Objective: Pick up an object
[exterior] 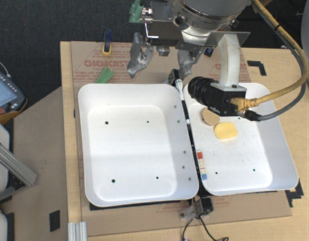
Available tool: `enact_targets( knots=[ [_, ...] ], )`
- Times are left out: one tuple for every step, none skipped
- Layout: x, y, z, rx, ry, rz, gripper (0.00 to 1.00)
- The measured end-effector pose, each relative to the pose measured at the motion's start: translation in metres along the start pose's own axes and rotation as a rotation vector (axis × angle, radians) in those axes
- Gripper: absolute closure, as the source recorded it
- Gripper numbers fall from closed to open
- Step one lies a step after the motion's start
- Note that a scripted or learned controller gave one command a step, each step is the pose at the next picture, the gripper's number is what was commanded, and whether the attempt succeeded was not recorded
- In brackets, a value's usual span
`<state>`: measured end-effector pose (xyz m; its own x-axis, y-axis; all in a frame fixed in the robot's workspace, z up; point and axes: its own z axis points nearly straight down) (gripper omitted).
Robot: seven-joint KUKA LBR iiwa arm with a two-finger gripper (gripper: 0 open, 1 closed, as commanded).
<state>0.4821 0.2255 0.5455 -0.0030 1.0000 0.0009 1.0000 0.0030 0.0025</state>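
Seemingly foam pieces (225,131) — right bin (255,177)

Both bins white: left bin (129,149) black-dotted, right bin (255,169) speckled dark. In right bin: pale yellow piece (226,131), tan disc (208,117) beside it. Brown cardboard (89,59) beneath carries red lettering.

One fixed overhead cam, slanted over both bins (84,134).

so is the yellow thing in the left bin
No, the yellow thing lies in the right bin, just below the black cylinder on the arm.
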Motion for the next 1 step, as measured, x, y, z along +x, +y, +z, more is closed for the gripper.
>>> enact_targets(
  knots=[
    [0.0000, 0.0000, 0.0000, 0.000, 0.000, 0.000, 0.00]
  ],
)
